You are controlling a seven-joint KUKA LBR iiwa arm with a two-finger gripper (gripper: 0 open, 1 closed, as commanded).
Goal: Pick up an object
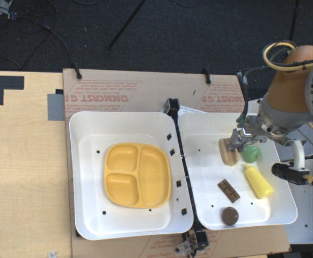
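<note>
Left bin [86,144] holding a yellow divided plate [137,175], right bin [285,211] a tan block [228,153], green ball [250,154], yellow piece [258,181] and two brown pieces; gripper [237,142] low beside the tan block, jaw state impossible to tell, nothing visibly lifted, so the pick apparently remaining.

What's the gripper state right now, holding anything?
Gripper: low in the right bin, beside the green object and tan block; open or closed cannot be told, no grasp visible.
</note>
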